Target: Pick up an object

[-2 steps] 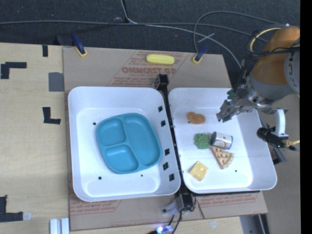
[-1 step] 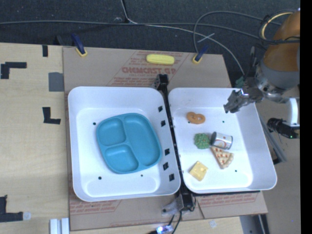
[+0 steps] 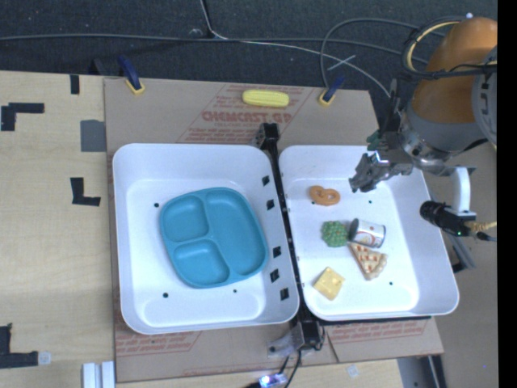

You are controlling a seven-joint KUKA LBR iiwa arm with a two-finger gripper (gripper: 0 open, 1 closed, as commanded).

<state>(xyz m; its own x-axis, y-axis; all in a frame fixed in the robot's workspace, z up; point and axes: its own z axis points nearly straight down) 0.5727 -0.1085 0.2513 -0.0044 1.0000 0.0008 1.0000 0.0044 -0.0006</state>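
Cheese [image 3: 328,283] lies well below my jaws [image 3: 365,178]; the pretzel [image 3: 324,195] sits just left of them. Whether they're open, I cannot tell.

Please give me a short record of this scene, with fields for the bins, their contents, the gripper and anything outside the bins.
left bin: blue divided plate
right bin: pretzel, green broccoli piece, small can, pizza slice, yellow cheese piece
gripper: above the right bin's far part, right of the pretzel, nothing seen between its fingers
outside bins: yellow banana-like item on the cardboard behind them
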